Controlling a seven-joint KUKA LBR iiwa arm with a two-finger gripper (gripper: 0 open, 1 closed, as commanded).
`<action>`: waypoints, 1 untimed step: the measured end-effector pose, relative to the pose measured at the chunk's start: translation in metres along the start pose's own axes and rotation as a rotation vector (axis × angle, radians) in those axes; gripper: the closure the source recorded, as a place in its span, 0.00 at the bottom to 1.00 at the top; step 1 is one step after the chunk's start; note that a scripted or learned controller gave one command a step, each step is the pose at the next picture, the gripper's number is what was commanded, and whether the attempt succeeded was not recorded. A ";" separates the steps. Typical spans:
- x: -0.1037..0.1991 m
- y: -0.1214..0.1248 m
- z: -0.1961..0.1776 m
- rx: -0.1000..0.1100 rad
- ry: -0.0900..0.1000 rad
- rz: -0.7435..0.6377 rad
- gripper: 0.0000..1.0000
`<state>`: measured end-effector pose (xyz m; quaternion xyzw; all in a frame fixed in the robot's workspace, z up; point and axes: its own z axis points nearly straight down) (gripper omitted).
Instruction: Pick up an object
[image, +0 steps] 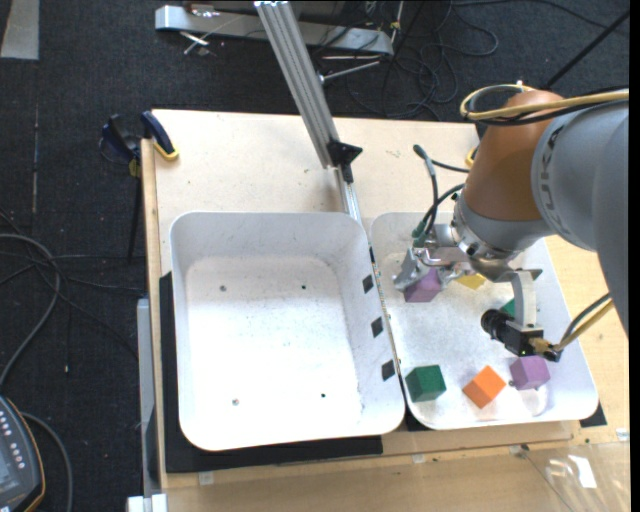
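My gripper (424, 270) hangs over the back left part of the right bin (570, 400), under the arm's orange band. A purple block (423, 288) sits right at its tip, partly covered by it; I cannot tell whether the block is held or lying on the bin floor. A yellow piece (471, 282) peeks out just right of the gripper. Near the bin's front edge lie a green cube (425, 382), an orange cube (486, 387) and a second purple cube (529, 372).
The left bin (190, 330) stands beside the right one, their walls meeting in the middle. A slanted metal rail (305, 90) crosses the back of the bench. A black cable fitting (505, 330) hangs from the arm above the right bin.
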<state>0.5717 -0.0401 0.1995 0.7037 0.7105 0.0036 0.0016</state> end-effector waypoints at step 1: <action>0.066 0.007 0.005 0.007 0.000 0.000 1.00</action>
